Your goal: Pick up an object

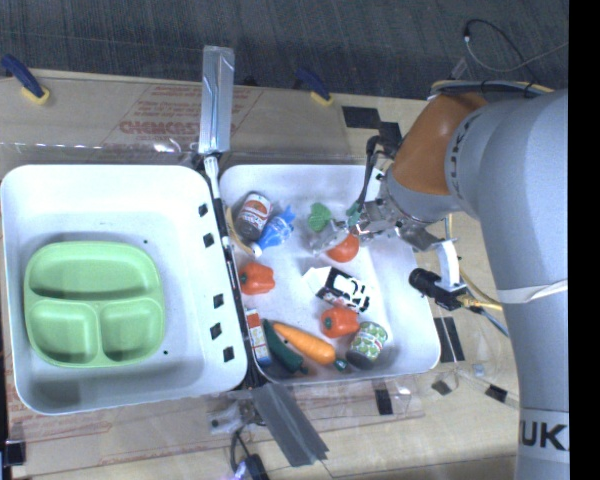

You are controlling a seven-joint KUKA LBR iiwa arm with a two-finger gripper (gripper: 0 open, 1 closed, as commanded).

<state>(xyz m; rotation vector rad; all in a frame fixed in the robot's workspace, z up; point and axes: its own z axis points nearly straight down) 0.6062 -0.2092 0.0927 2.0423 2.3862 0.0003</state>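
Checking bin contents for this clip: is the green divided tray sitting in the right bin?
No, the green divided tray lies in the left bin, apart from the toys.

1. The arm (pixel 510 268) is cut off by the lower edge of the view.
2. The gripper (pixel 358 226) hides part of an orange-red object (pixel 343 249); their contact is unclear.
3. The can (pixel 252 212) label is too small to read.

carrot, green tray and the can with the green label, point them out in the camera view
carrot (pixel 305 344), camera view, middle of its orange body
green tray (pixel 92 302), camera view, the ridge between its compartments
can with the green label (pixel 368 341), camera view, its side
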